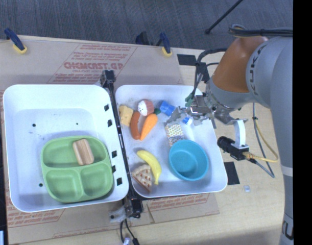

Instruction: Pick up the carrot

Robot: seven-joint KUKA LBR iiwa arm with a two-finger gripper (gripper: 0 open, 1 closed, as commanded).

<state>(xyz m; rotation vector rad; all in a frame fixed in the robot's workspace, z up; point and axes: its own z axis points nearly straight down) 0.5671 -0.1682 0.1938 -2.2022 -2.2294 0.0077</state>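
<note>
The orange carrot point(148, 126) lies tilted in the right bin point(207, 180), near its upper left, touching a red-orange sausage-shaped piece point(135, 124) on its left. My gripper point(179, 119) hangs over the same bin, a short way to the right of the carrot and just above a patterned cracker point(174, 132). It is open and nothing sits between its fingers. The arm's orange band point(236, 65) rises up and to the right.
Around the carrot are a yellow cheese wedge point(125, 115), a white and red egg-like toy point(144, 107) and a small blue piece point(167, 108). A blue bowl point(188, 160), banana point(150, 163) and sandwich slice point(143, 178) lie nearer. The left bin point(23, 111) holds a green tray point(76, 170).
</note>
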